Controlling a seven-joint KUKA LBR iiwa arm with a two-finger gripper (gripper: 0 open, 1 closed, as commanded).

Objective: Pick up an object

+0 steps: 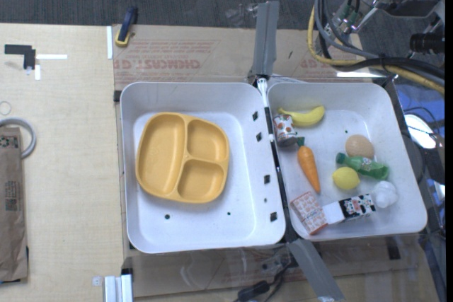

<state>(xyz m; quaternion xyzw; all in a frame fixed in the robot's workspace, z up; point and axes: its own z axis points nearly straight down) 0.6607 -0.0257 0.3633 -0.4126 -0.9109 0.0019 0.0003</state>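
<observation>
Probably best taken across its thick middle: orange plastic toy carrot (308, 167), light, stiff, slightly slick; pincer state impossible to tell.

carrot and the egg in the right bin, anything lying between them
No. In the camera view the stretch of white bin floor between the carrot and the egg is bare; the lemon sits lower, off that line.
</observation>
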